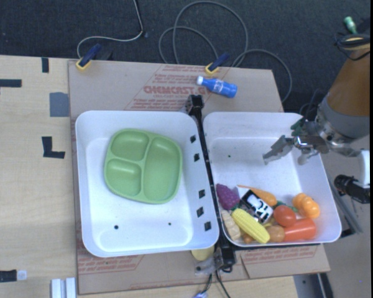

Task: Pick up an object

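So the gripper [290, 149] hangs over the right bin [248, 129] with its fingers spread wide, nothing between them. The toy food sits heaped in that bin's near corner: corn cob [250, 225], purple grapes [227, 195], tomato [284, 215], small orange pumpkin [306, 205]. My guess is it's all light, hard, slick plastic, so I'd take the corn across its narrow middle. Readable text: red "CHEMCAST" on the cardboard [168, 90] behind the bins; the blue bottle [217, 86] label is too small to read
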Controlling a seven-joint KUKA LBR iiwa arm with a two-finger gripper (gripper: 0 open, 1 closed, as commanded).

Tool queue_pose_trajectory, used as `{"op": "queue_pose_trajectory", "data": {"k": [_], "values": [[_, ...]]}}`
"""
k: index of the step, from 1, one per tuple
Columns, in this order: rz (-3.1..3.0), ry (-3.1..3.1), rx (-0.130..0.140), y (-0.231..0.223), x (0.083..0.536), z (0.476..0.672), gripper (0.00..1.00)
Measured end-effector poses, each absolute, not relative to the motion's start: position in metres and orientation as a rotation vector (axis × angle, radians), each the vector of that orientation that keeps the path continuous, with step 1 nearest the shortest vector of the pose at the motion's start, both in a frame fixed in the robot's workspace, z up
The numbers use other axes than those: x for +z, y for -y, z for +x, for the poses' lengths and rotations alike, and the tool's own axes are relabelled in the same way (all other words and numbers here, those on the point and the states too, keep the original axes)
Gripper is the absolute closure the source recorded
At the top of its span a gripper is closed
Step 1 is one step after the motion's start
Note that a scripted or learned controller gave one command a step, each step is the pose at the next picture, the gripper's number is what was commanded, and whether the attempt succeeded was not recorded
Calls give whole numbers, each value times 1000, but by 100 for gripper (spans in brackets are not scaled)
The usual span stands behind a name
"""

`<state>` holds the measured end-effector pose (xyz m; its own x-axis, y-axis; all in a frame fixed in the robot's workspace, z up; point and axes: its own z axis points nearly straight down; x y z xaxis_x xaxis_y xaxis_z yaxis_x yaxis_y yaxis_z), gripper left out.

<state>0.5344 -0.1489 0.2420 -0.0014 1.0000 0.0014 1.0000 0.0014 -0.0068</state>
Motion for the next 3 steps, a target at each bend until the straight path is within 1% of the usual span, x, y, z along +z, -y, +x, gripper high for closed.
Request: {"op": "queue_pose_trajectory", "data": {"k": [1, 2, 3], "values": [[-2229, 2217, 11, 126, 107, 503, 0], [-2245, 2224, 6, 122, 102, 499, 0], [-2243, 2226, 6, 121, 109, 500, 100]]}}
